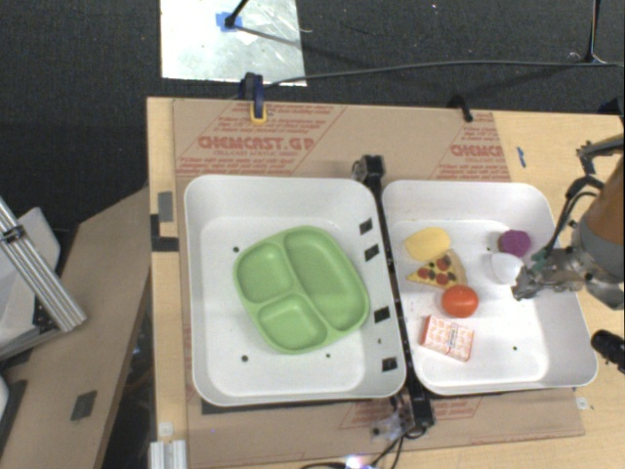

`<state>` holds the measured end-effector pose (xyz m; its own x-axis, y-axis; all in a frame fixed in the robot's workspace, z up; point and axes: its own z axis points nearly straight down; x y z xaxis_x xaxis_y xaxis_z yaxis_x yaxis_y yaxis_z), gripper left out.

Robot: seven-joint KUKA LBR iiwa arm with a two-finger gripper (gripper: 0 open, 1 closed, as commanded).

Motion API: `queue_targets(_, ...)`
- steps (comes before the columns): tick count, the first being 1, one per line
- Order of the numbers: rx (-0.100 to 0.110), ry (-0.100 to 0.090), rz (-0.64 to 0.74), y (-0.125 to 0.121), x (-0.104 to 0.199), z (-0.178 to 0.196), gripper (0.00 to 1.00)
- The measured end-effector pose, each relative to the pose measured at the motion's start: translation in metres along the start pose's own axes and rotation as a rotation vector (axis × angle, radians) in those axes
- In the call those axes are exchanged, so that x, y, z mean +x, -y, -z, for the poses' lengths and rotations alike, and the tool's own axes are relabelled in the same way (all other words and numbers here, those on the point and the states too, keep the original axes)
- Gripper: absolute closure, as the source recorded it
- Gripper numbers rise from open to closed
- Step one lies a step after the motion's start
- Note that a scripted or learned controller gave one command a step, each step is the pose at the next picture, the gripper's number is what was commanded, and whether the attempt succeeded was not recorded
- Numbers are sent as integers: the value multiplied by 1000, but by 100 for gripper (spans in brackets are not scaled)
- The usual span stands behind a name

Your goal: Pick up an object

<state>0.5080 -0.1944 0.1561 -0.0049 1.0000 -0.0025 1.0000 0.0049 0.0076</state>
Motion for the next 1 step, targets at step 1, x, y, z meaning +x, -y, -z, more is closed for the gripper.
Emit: queue_targets(1,1,0,0,-4,1,44,100)
